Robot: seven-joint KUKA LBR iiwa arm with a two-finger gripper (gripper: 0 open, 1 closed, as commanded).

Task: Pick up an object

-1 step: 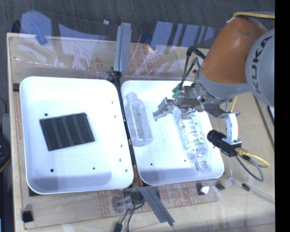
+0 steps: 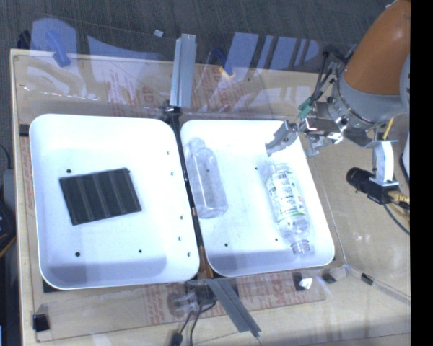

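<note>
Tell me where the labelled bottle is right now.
The labelled bottle lies in the right bin, along its right wall, cap toward the near edge. A clear bottle lies by the left wall; the gripper hovers above its far end.

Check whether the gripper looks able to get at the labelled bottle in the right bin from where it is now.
Probably yes. The gripper hangs over the right bin's far edge, just beyond the labelled bottle, which lies flat with nothing on top. The clear bottle lies well apart.
</note>
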